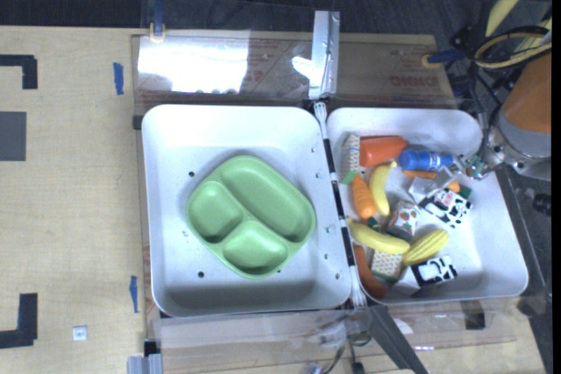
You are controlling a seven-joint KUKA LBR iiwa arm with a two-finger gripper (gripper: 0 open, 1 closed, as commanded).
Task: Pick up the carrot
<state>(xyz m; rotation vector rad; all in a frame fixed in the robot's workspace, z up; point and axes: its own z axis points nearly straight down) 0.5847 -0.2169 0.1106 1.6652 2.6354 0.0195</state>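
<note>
- Two shallow white bins side by side on the bench; left bin (166, 188) holds a green divided tray (251, 213), sat roughly centre, w/ bare white floor all round it, widest at the far side and the left.
- Right bin (500, 258) is crowded on its left half; right half and near-right corner are mostly bare floor.
- Carrot (362, 197) lies in the right bin, close to the dividing wall between the bins, long axis running far-to-near. A yellow banana (380, 189) sits just beside it on its right, touching or nearly so.
- Far of the carrot: an orange block (382, 150), then a blue bottle-like item (423, 160) to the right of that.
- Near of the carrot: a second banana (379, 239) lying crosswise, a corn cob (425, 246) at a slant, and a black-and-white patterned toy (434, 271) nearest the front rim.
- Another black-and-white toy (449, 206) sits mid-bin, right of the pile.
- Arm comes in from the right; gripper (479, 164) is at the far-right part of the right bin, near the rim, well apart from the carrot. Can't tell its state, too small and cluttered.
- Clear plastic sheet (228, 57) stands along the far edge behind the left bin.
</note>
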